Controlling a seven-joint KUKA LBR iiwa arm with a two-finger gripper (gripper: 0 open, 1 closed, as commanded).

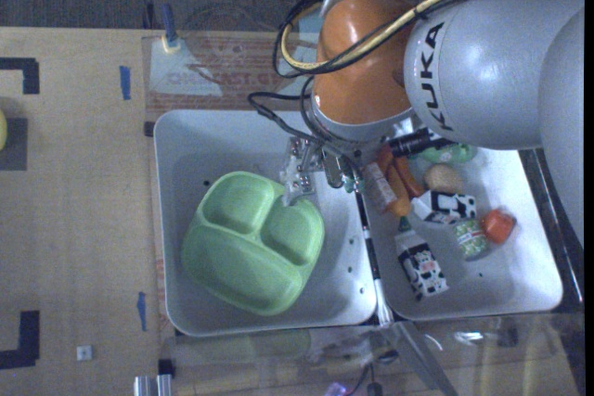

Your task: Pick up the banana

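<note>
Jaw state cannot be told from this slant: the gripper (pixel 299 176) is seen from above and partly under its own wrist hardware, so you should not record it as apart or together. It hangs low over the left bin (pixel 172 199), at the upper right rim of the green divided plate (pixel 251 241), which lies flat and takes up most of that bin's floor. I cannot confirm where the banana is. My judgement is that it lies either under the arm (pixel 501 60), whose bulk and orange band (pixel 357 51) cover the upper part of both bins, or among the crowded items in the right bin (pixel 538 283). Readable there are a cow-patterned carton (pixel 422 269), a second black-and-white carton (pixel 445 204), a tan rounded item (pixel 444 177), a red-orange item (pixel 499 225), a green speckled item (pixel 471 239) and an orange elongated piece (pixel 401 185) beside the divider; none reads as a banana. A yellow sliver (pixel 3 130) is cut off at the far left of the bench, well apart from both bins; too little shows to name it. The gripper's station over the plate suggests a grasp aimed at the left bin, which you should treat as doubtful for this task.
</note>
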